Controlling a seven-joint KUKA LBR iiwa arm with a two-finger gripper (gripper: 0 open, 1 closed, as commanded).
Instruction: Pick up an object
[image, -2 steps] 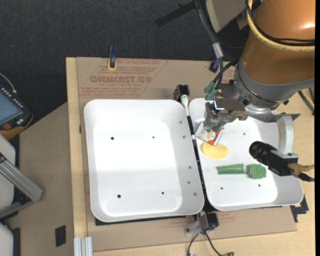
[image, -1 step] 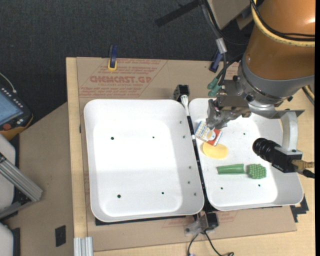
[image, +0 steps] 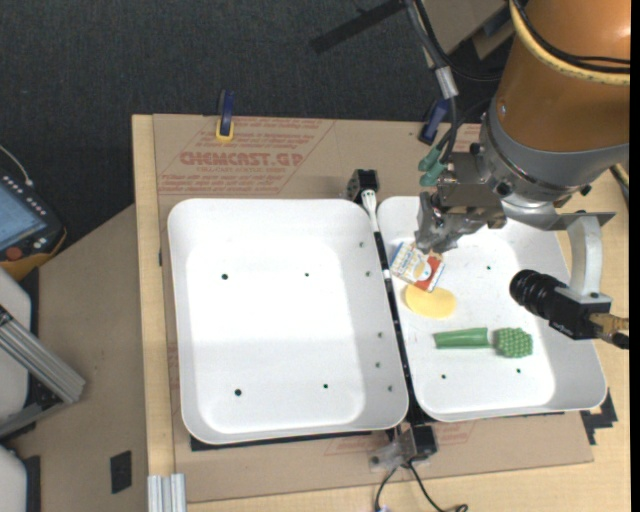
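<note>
In the right bin (image: 560, 395) lie a small white, blue and red packet (image: 416, 267), a flat yellow disc (image: 431, 302) just below it, and a green brush-like piece with a round bumpy head (image: 486, 341). My gripper (image: 433, 240) hangs over the right bin's upper left part, its tip right above the packet's upper edge. The packet still lies on the bin floor. The arm's grey and orange body covers the bin's far right corner.
The left bin (image: 270, 320) sits beside the right one, their rims meeting at a black divider (image: 385, 290). A black cylindrical part (image: 545, 295) on a bracket juts over the right bin's right side. Cardboard surrounds both bins, with clips at its back edge.
</note>
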